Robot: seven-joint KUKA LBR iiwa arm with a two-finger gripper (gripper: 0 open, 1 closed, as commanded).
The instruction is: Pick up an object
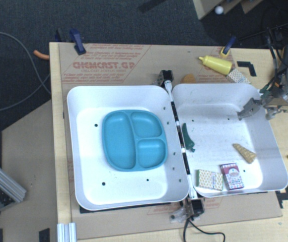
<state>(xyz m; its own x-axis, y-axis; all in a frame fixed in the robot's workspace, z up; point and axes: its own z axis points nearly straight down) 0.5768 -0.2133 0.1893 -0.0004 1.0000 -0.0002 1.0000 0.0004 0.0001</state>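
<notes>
The right bin [219,97] holds several small objects. A dark green piece [187,137] lies against its left wall. A tan cone [245,153] rests toward the right. Along the front wall sit a small red box [232,176] and a tan packet [210,180]. My gripper [258,112] hovers over the bin's back right corner, above and behind the cone. It is open with nothing between its fingers [245,112].
A blue divided plate [134,139] lies in the left bin [83,185]. On the bench behind the right bin lie a yellow bottle [216,63] and a small orange piece [188,78]. Blue clamps [77,41] grip the back edge of the board.
</notes>
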